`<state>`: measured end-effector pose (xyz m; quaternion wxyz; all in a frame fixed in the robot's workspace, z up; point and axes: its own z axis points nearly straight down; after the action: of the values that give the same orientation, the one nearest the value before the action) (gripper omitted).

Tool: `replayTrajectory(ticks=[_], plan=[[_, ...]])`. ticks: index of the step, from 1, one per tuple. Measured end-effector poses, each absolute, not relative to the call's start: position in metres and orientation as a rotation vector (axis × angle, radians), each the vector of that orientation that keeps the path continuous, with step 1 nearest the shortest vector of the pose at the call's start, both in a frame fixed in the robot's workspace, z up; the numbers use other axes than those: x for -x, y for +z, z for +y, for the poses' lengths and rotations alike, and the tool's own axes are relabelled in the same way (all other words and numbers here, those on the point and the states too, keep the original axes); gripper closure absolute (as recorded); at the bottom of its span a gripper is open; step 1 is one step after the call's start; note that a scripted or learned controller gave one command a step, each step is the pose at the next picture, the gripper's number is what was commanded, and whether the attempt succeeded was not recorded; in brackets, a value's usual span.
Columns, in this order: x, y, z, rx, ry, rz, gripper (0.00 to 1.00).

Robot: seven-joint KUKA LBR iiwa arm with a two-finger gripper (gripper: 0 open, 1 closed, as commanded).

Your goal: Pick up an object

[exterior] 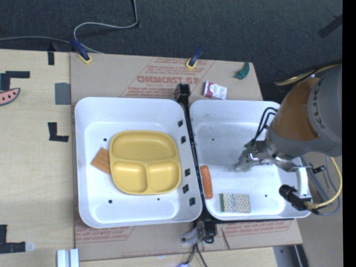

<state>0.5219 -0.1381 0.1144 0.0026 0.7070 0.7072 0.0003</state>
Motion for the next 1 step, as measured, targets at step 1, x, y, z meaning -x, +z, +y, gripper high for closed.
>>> replayTrajectory(ticks=[1], plan=[[-0.5222, 0.1236, -0.1375, -2.217, 0.001, 2.220, 1.00]])
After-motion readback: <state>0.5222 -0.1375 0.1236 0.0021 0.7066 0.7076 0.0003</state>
